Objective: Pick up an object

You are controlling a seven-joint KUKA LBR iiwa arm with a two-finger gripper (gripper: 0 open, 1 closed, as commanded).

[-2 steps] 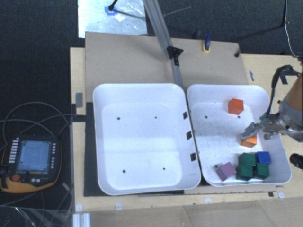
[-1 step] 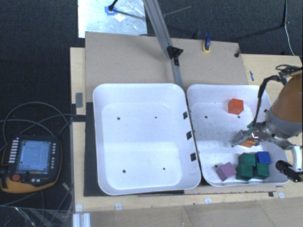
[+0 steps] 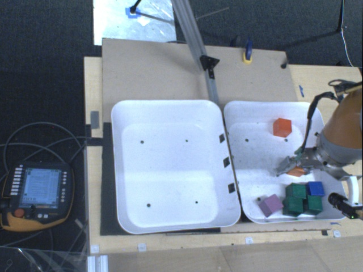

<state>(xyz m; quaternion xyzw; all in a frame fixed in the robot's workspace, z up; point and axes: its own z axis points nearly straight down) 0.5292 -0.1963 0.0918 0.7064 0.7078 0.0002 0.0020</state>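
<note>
Gripper (image 3: 288, 167) is seen low in the right bin (image 3: 249, 115), lower right of frame; whether anything is clenched can't really be told; the small orange piece (image 3: 296, 173) beneath could easily be nudged away or missed, tbh.

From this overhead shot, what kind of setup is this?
Likely a robot grasping test bench: two white bins side by side, small coloured blocks in the right one, a teach pendant on the floor beside it.
</note>
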